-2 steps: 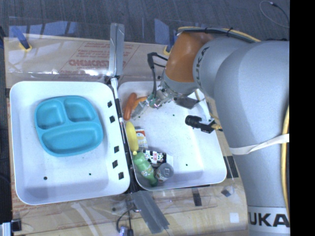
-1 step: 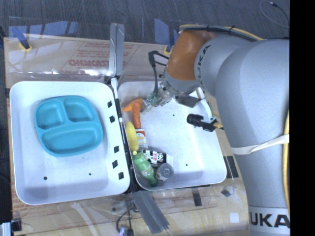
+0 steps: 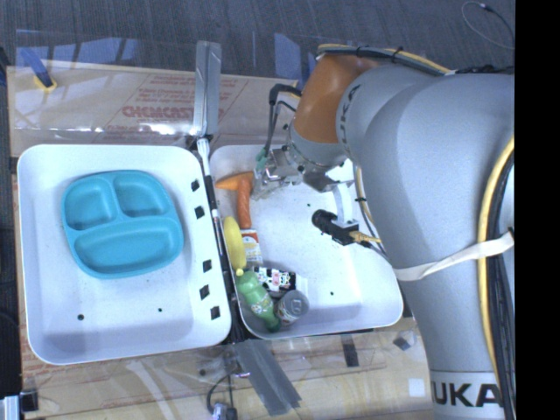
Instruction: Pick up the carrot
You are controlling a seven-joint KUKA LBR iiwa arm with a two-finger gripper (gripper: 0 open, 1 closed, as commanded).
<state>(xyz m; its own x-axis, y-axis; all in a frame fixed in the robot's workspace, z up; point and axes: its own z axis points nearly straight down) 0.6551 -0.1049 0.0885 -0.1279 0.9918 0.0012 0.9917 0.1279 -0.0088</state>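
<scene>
Here, one carrot (image 3: 240,198) — right bin (image 3: 350,280), one blue tray (image 3: 122,221) — left bin (image 3: 105,315)

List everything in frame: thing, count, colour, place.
bins: 2, white, side by side: left bin, right bin
divided plate: 1, blue, in the left bin
carrot: 1, orange, right bin's upper left corner, beside the hand
banana: 1, yellow, along the right bin's left wall
bottle: 1, green, right bin's lower left corner
can: 1, grey, beside the bottle
small box: 1, dark with light print, just above the can
arm: 1, grey with an orange band, reaching in from the view's right
hand: 1, metal, over the right bin's upper left
</scene>
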